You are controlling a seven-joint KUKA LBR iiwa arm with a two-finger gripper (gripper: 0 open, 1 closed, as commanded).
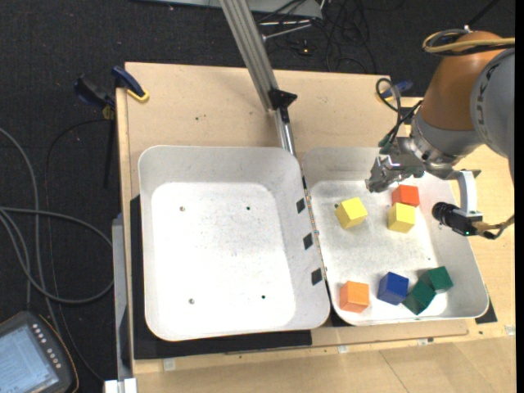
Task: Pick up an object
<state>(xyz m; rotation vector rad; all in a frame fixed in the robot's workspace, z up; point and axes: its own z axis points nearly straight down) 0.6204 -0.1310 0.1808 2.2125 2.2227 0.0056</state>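
The right bin [332, 188] holds several small blocks. A yellow block [352, 212] lies near its left middle, and a second yellow block [401, 217] sits just under a red-orange block [405, 195]. Along the front edge lie an orange block [354, 295], a blue block [393, 287] and two green blocks [440, 279] [420, 296]. My gripper [381, 175] hangs over the far part of this bin, just left of the red-orange block and above-right of the first yellow block. Nothing shows between its fingers.
The left bin [151, 219] lies beside the right one. A slanted metal pole [250, 43] crosses the back of the bench and ends near the bins' shared edge. Blue clamps [123, 79] sit at the bench's back corners. Cables cover the floor at left.
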